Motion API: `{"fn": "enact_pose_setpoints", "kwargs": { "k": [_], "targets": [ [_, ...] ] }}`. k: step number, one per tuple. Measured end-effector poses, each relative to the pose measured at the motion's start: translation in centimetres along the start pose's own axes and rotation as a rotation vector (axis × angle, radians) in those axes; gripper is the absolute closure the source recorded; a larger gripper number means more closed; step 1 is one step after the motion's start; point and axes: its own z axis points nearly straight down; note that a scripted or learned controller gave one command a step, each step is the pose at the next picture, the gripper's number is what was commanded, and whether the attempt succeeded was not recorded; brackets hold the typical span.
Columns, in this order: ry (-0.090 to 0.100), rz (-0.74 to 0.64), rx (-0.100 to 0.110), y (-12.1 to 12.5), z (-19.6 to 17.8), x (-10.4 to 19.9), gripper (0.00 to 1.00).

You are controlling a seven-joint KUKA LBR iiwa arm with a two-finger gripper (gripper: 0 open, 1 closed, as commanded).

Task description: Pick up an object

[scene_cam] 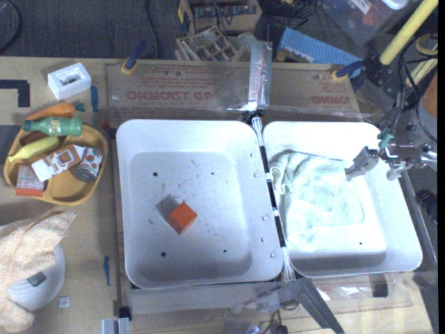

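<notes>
I see the orange block (183,217) lying in the left bin (139,145), well apart from the gripper (379,162). The right bin (396,249) holds a pale cloth (316,197). The gripper hangs over that bin's right rim; I cannot tell its state. Printing behind the bins is illegible.

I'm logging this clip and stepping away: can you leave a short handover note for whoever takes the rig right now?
Hand: over the right bin's upper right, above the cloth's edge, nothing visibly between its fingers; open or shut is not clear.
Things: orange block sits in the left bin, near the middle. Pale crumpled cloth lies in the right bin.
Done: nothing picked up yet.
Left: choose a target, probably the cloth since it is nearest, descend, grasp, lift.
</notes>
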Motion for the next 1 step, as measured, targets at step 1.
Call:
{"fn": "enact_pose_setpoints", "kwargs": {
  "k": [1],
  "targets": [
    [-0.001,0.159,-0.004,7.6,5.66,3.34,0.0]
  ]
}}
